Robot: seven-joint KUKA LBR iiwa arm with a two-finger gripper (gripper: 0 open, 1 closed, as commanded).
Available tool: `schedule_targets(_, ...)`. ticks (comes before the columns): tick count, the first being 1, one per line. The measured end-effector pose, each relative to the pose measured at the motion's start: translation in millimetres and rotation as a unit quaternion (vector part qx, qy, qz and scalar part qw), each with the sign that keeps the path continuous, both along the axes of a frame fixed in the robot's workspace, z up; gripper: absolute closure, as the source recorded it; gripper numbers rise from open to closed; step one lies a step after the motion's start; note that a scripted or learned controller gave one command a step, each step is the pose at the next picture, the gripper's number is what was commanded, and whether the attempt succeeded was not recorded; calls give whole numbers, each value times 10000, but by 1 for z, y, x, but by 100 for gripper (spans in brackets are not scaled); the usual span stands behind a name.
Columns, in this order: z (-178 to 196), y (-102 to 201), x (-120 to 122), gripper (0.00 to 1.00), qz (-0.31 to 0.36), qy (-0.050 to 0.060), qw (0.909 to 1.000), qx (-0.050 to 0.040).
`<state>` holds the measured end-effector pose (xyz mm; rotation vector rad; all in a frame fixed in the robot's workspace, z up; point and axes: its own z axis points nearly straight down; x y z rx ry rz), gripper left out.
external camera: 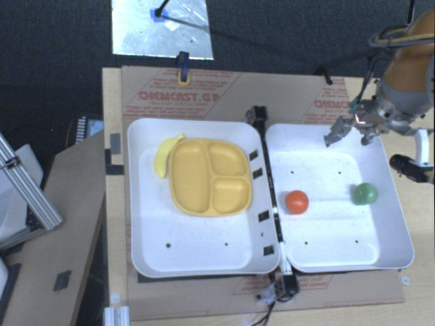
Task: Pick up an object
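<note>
The arm (408,66) reaches in from the right, its orange band above the wrist, and the tool (351,134) hangs over the far edge of the right bin (340,257). Its two fingers (335,136) are spread apart, with nothing between them.

In the right bin a red ball (296,202) lies near the left wall, about midway between the near and far edges. A green ball (364,193) lies close to the right wall, well apart from the red one. Both sit on the bin floor, clear of the tool, which is nearer the green ball than the red.

The left bin (197,257) holds a yellow tray (207,177) with three compartments, set toward the bin's far half. A banana (164,156) lies just beside the tray's far left corner, touching or nearly touching its rim.

The two bins meet along a black hinge strip (268,189) and rest on cardboard (224,90) laid over the desk (75,202). A foil sheet (162,19) lies beyond the desk's far edge.
</note>
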<state>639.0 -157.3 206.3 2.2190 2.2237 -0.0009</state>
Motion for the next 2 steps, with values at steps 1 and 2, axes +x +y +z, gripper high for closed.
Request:
schedule_targets(1, -47, -9, 0, 0, -7, 5, 10000, 1)
schedule_targets(2, -107, -4, -4, 0, -6, 2, 10000, 2)
